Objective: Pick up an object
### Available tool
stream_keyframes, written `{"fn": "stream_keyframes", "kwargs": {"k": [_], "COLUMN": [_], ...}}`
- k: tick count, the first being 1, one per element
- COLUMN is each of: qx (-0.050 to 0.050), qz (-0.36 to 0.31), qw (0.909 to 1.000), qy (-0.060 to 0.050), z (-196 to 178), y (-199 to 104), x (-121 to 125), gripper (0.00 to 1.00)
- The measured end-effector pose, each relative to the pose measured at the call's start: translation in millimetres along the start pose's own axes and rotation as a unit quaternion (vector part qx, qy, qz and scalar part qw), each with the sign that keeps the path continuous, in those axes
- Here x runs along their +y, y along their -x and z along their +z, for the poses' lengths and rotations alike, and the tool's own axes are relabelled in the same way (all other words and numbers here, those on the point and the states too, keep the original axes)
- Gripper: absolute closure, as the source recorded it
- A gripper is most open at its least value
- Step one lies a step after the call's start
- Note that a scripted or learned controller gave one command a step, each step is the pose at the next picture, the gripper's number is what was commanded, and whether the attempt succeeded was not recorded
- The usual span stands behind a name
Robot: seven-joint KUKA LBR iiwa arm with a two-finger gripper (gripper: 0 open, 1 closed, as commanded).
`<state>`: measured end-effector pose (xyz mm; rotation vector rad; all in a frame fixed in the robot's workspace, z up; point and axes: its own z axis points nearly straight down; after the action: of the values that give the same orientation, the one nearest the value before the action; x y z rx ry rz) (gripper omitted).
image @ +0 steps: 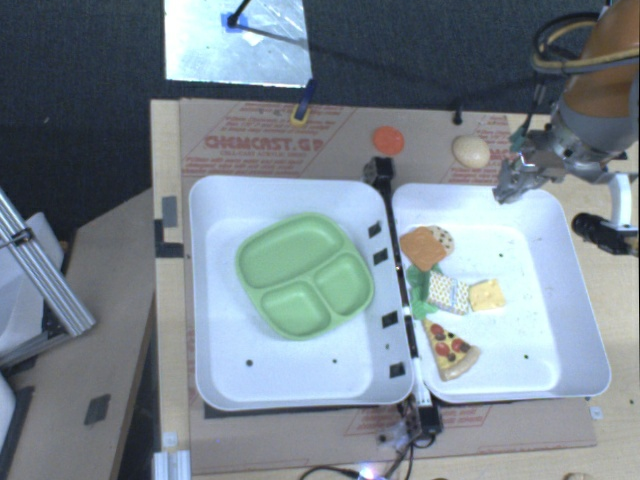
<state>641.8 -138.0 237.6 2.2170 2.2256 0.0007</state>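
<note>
My gripper (pixel 509 185) hangs over the far rim of the right bin (pixel 560 298), pointing down, with nothing seen between its fingers. In that bin, near its left side, lie an orange-brown cookie-like piece (pixel 427 247), a green and patterned packet (pixel 440 291), a pale yellow square (pixel 488 295) and a pizza slice (pixel 450 347). All of them are left of and nearer than the gripper, well apart from it.
The left bin (pixel 220 368) holds a green divided plate (pixel 303 275). On the cardboard behind the bins sit an orange disc (pixel 388 141) and a beige egg-shaped object (pixel 471 151). A black divider (pixel 397 268) runs between the bins.
</note>
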Motion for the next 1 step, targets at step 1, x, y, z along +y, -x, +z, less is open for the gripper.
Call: {"fn": "stream_keyframes", "kwargs": {"k": [1], "qx": [0.0], "qz": [0.001], "qw": [1.0], "qy": [-0.002], "z": [13.0], "y": [-21.9], "x": [-46.9], "gripper": [1.0]}}
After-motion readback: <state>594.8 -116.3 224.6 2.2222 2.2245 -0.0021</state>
